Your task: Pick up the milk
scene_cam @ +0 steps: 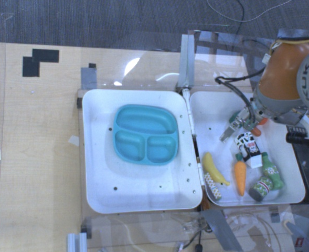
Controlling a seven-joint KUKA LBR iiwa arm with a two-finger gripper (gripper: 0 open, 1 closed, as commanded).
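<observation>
A: Where is the tool (240, 124) at this point?

B: It hangs over the right bin (212, 114), at the end of the grey arm with the orange band (283, 72). The milk (247, 143), a small black-and-white carton with cow patches, lies just below the tool and a little to its right as the camera sees it, close to the fingertips.

A: Has it got hold of the carton?

B: I would not say so. The fingers look slightly parted and nothing shows between them. Whether a tip already touches the carton I cannot tell from this angle.

A: So which step is this?

B: By my reading, the approach. The lift has not begun, and the milk rests on the bin floor.

A: What surrounds the carton?

B: Beyond the milk from the tool lies a green bottle (267, 178), with its white cap close against the carton's far end. A carrot (240, 177) lies on the far side too, slightly left, and a banana (213, 168) is further left of the tool's line. The blue divided plate (145, 134) sits in the left bin (96, 156), well apart from all this.

A: And the next move?

B: Shift the tool onto the carton, straddle it, descend, then close, taking care to miss the bottle cap.
</observation>
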